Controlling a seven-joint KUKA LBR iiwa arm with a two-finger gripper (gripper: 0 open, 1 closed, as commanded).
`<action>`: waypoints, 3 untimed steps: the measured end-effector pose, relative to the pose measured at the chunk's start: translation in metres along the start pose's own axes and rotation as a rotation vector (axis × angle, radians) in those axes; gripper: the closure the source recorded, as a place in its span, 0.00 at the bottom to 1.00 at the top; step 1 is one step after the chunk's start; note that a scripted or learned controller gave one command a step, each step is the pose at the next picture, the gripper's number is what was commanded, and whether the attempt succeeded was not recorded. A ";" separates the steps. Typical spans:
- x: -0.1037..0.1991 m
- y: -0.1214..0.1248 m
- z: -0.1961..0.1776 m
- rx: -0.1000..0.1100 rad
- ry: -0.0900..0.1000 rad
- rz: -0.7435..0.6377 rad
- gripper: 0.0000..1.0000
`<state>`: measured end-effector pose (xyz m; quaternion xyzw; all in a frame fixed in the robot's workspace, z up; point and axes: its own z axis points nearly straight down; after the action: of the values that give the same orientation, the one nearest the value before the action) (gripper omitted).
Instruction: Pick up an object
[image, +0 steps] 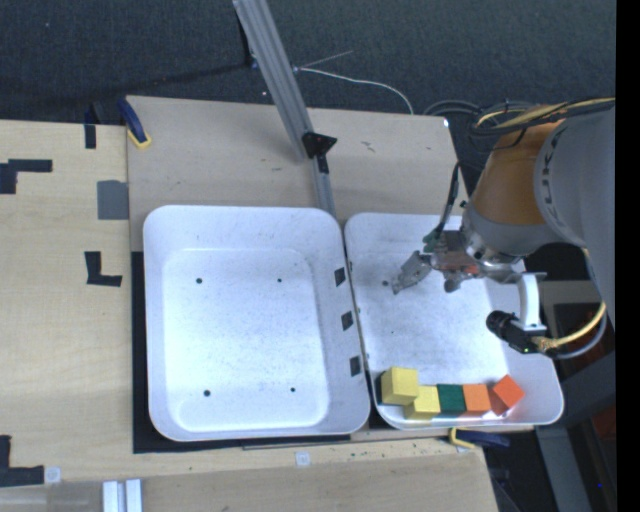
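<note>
Camera view: gripper (425, 272) hangs over the upper part of the right bin (400, 235), w/ the orange-banded arm (515, 190) coming in from the right. Fingers look spread a bit, one prong pointing left-down, another by the wrist, nothing between them.

Risk: the blocks sit jammed in a row against the bin's near wall, well apart from the gripper. Going for one there, a finger could hit the rim or land on a neighbour instead of slipping beside it, since they're touching w/ no gap. A pinch could also push the row along and close on air.

Objects: small cubes, prob. foam or wood, matte. Yellow block (402, 384) at the left end, second yellow block (427, 402) just beside it, then green block (452, 399), orange block (477, 398), and a red-orange block (508, 392) tilted at the right end. Left bin (160, 240) sits alongside.
</note>
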<state>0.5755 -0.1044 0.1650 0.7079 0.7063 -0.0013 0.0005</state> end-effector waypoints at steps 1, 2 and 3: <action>-0.023 -0.024 -0.030 -0.001 0.001 -0.001 0.00; 0.010 0.020 0.077 0.002 0.001 -0.006 0.00; 0.021 0.094 -0.033 -0.012 0.001 -0.007 0.00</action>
<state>0.6694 -0.0835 0.1976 0.7055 0.7087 0.0032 0.0042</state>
